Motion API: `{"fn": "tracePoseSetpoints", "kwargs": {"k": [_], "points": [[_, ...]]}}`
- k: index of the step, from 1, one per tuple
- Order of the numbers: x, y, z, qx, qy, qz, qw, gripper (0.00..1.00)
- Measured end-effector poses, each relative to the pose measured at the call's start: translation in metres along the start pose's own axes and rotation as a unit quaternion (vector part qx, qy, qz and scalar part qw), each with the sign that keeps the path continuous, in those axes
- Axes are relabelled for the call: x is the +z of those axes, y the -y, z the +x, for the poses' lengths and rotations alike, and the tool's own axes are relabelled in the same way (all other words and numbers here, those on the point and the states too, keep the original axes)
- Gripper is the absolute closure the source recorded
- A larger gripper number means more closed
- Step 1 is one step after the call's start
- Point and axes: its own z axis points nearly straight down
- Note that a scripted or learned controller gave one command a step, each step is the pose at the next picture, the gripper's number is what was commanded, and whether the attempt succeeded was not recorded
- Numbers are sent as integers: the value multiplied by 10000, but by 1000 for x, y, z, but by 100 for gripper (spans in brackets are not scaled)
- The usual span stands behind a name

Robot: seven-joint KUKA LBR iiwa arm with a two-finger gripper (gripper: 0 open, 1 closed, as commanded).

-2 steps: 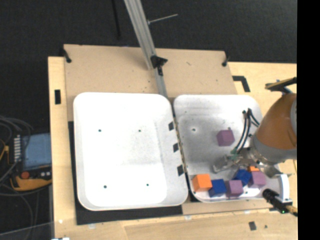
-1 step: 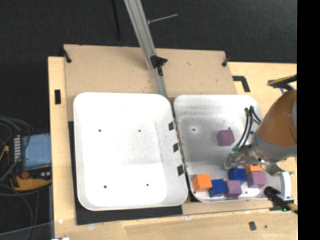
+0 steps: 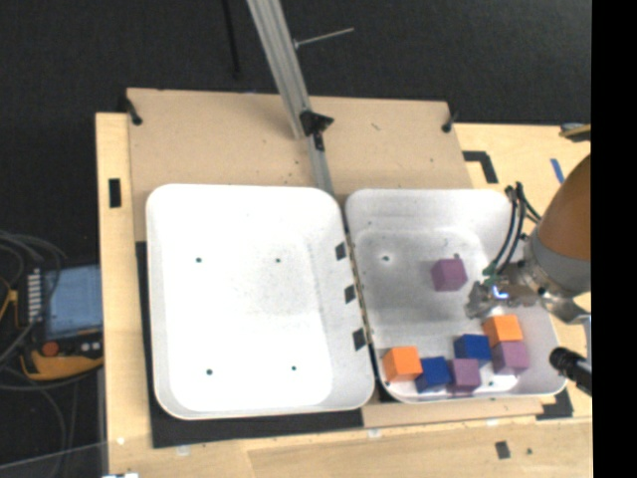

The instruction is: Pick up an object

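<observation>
Nothing lifted yet: gripper (image 3: 495,300) low in right bin (image 3: 418,207), just above orange block (image 3: 504,328) resting among other blocks near front wall; finger state not discernible; grasp and lift outstanding.

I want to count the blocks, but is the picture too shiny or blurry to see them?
In the camera view, the left bin glares bright white, washing out its surface; the right bin looks greyer and speckled. The blocks are soft-edged but their colours read clearly, like the lone purple block. Around the hand the picture is smeary, so detail there is lost.
</observation>
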Motion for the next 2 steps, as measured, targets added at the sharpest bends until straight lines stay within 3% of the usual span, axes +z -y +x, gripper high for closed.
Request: {"fn": "tracePoseSetpoints", "kwargs": {"k": [2], "points": [[-88, -8, -1, -11, -5, 1, 10000, 100]]}}
